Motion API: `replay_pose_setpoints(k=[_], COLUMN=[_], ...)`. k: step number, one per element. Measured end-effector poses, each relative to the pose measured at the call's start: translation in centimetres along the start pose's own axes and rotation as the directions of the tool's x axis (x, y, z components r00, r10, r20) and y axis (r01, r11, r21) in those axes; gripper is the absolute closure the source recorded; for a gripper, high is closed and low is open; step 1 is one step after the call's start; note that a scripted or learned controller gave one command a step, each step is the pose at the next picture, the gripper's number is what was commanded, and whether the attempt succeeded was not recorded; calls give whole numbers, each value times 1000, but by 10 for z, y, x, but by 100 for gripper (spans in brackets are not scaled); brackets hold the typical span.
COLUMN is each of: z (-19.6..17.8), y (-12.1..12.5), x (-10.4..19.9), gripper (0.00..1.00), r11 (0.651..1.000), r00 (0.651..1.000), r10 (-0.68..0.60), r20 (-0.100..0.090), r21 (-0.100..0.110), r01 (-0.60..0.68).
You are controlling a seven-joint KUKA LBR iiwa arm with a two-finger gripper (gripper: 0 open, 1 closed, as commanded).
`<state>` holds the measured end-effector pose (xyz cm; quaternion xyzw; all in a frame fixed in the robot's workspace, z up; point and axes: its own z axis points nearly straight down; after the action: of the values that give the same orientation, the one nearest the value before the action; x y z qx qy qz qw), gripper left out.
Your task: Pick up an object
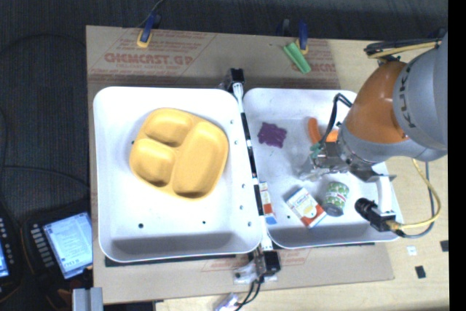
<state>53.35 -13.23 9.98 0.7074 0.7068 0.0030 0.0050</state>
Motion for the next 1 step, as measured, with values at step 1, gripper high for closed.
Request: replay_pose_setpoints(k=[1], z=[0], y=[0], x=[0], gripper=[0], r11=[1000], r00=[1000], r10=[0], r20=[0], r21=[1], r01=[0])
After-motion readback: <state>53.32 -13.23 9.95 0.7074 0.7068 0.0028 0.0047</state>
